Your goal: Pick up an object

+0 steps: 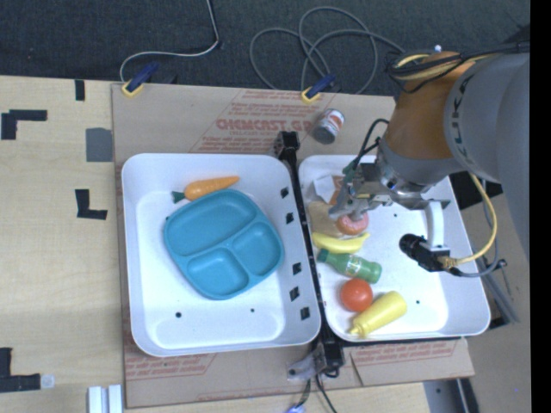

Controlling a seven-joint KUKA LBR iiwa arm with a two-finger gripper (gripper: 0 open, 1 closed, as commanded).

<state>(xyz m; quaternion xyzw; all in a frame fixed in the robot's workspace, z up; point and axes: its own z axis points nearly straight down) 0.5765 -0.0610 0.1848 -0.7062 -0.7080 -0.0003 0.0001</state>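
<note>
My gripper [350, 206] hangs low over the right bin [461, 317], right above a pinkish round toy [352, 223] that sits at its fingertips. Just below lie a yellow banana [338, 243], a green bottle [353, 268], a red tomato [356, 294] and a yellow squeeze bottle [379, 312]. The left bin [151, 317] holds a blue divided plate [224, 243] and an orange carrot [209, 187] at the plate's far edge.
A black divider clip [287, 147] sits between the bins at the far end. A small grey can [328, 126] lies on the cardboard beyond the right bin. A black fitting with a yellow cable [424, 251] lies over the right bin.
</note>
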